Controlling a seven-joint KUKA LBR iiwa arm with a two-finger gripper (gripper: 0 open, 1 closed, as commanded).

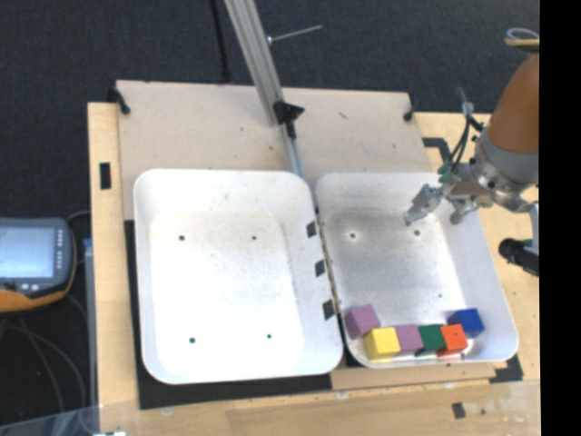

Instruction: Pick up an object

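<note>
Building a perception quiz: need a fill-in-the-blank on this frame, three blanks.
1. All the small coloured blocks lie in the ____ white bin as the camera sees it.
2. The yellow cube sits beside a ____ block.
3. The gripper hangs over that bin's ____ end, apart from the blocks.
Missing: right; purple; far

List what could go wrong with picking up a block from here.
1. The blocks sit packed in a row along the right bin's near wall, so fingers may not fit between neighbours or beside the wall.
2. The gripper hovers over the bin's far end, apart from the blocks; an aiming error could close on nothing.
</note>
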